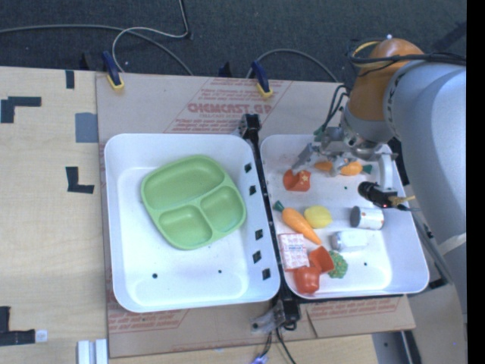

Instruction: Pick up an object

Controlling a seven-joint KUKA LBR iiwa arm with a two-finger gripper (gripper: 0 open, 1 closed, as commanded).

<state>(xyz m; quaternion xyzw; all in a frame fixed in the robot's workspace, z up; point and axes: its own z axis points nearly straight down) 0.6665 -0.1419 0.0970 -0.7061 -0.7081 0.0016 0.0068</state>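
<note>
Locate the hand (327,152) at the upper part of the right bin (402,275), right of frame centre. You cannot tell its state here. Small orange pieces (350,168) lie just beside it; contact cannot be confirmed. Below it you find a red pepper (297,180), a carrot (298,224), a lemon (317,217) and a white cylinder (367,218). The left bin (129,279) on the worktop (45,233) carries a green divided plate (192,201).

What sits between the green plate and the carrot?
In the camera view, the two bins' adjoining walls lie between the green plate and the carrot, plus bare white floor on each side.
</note>
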